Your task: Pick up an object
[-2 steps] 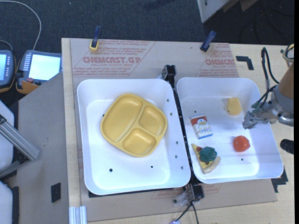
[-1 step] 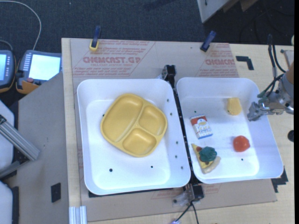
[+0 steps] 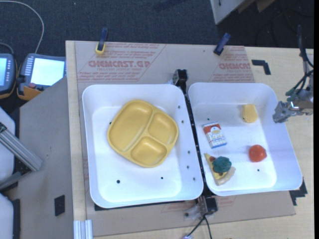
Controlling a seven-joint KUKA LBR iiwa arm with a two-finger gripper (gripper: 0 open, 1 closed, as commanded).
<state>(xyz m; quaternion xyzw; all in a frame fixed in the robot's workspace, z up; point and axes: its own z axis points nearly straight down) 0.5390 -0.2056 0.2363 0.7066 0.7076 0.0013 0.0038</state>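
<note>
The right bin (image 3: 284, 148) holds a pale yellow lump (image 3: 249, 113) at the back, a small red, white and blue carton (image 3: 215, 135) in the middle, a red tomato-like ball (image 3: 257, 153) to the right, and a toy pizza slice with a green broccoli piece (image 3: 221, 167) at the front left. My gripper (image 3: 283, 112) hangs at the right bin's right rim, level with the yellow lump and apart from it by a short gap. Nothing shows in its grasp.
The left bin (image 3: 99, 173) bears a yellow divided plate (image 3: 143, 132). A black divider with clips (image 3: 182, 77) runs between the bins. Blue clamps (image 3: 102, 38) hold the cardboard at the back. Screens (image 3: 45, 71) stand off the bench at the left.
</note>
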